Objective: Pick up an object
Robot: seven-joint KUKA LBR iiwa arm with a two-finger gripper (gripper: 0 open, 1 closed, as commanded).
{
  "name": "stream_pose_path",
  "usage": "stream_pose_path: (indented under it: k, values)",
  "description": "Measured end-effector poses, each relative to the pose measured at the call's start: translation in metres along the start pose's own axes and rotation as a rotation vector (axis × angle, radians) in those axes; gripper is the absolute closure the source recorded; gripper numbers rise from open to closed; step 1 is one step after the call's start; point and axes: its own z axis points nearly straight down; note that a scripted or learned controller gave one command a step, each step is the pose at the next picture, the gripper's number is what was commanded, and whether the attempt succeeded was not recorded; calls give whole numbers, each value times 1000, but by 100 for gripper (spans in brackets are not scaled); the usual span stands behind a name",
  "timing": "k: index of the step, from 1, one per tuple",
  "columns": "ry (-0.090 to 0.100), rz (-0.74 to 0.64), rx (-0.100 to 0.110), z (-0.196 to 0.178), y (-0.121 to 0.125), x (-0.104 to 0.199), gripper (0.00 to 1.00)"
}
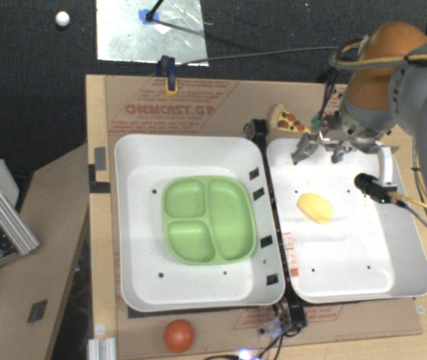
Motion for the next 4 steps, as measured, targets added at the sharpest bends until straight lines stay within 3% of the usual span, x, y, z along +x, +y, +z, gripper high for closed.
stream_pose_path:
  k: [1,2,3,4]
  values:
    - [1,-1,1,53,1,11,0]
    - [0,-1,-1,67,2,11,0]
    - [0,-2,-5,55,3,11,100]
    - [0,2,-5,11,3,10,100]
